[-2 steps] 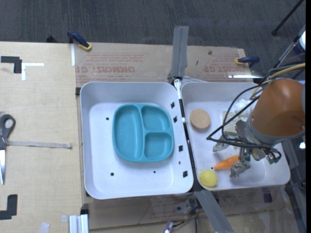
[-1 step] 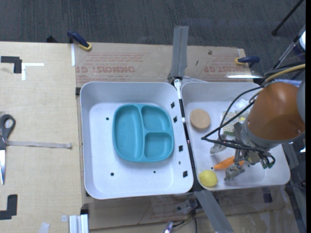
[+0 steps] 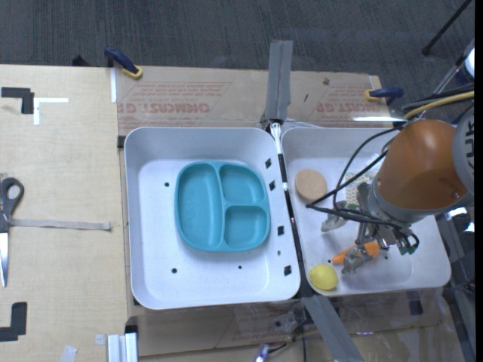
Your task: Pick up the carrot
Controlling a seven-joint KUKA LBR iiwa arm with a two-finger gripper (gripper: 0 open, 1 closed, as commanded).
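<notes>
Right bin (image 3: 423,274), arm entering from 3 o'clock. The claw (image 3: 368,246) hangs low over the carrot (image 3: 355,256), an orange piece lying near the bin's 6 o'clock wall; cables and the wrist blur the tips, so whether the claw is wide, narrow or gripping cannot be told. A sound grasp would probably centre the tips across the carrot's short axis and close before lifting straight up. The lemon (image 3: 324,277) sits just beside the carrot at 8 o'clock, near the bin corner; the round cookie (image 3: 310,184) lies well apart at 11 o'clock. Open floor lies toward 12 o'clock. The left bin (image 3: 151,225) holds a teal divided plate (image 3: 223,206)
</notes>
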